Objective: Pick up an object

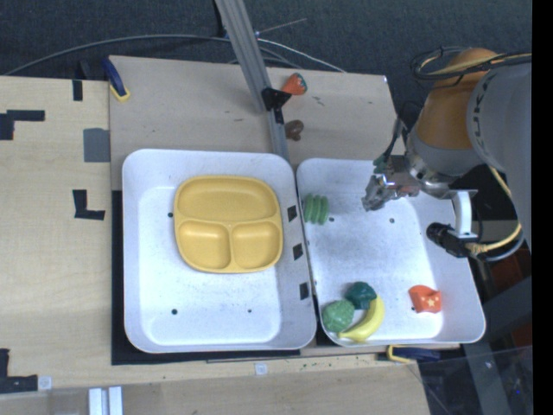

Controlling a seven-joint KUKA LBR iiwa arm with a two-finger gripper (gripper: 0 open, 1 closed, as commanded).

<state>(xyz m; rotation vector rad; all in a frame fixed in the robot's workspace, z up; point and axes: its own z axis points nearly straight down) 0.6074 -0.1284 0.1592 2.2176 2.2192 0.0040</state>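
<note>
My gripper hangs over the upper part of the right bin, its metal fingers pointing down with nothing visible between them. A ridged green piece lies to its left near the bin's left wall. At the bin's near edge a yellow banana curls beside a light green toy and a dark green one. A small orange toy sits at the near right.
The left bin holds a yellow divided plate. A grey pole slants across the bench behind the bins, with a small orange item and a brown one beside it.
</note>
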